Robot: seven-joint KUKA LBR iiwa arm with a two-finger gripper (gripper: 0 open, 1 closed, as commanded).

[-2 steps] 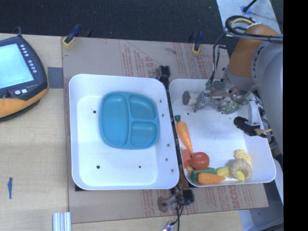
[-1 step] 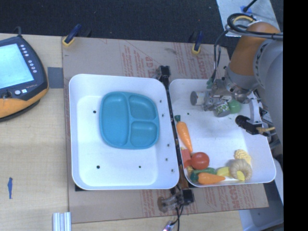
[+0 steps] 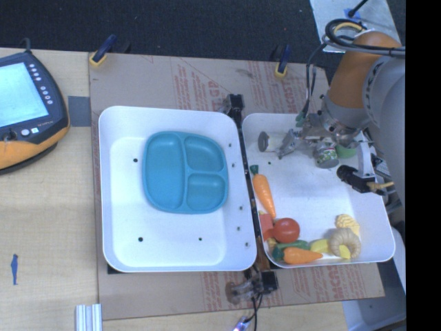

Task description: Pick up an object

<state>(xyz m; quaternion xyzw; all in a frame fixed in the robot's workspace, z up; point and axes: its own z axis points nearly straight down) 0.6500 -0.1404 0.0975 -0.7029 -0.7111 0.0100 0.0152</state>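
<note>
Gripper (image 3: 288, 145) hangs over the right bin's (image 3: 313, 198) far end; grip state unclear. Centre over 1 item, the carrot (image 3: 264, 195), before closing.

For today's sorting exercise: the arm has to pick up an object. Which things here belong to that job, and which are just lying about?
Belong to the job:
- end effector
- right bin
- long carrot
- tomato
- small carrot
- corn cob
- knobbly beige piece

Just lying about:
- blue divided plate in the left bin
- orange-edged tablet
- yellow clamps
</note>
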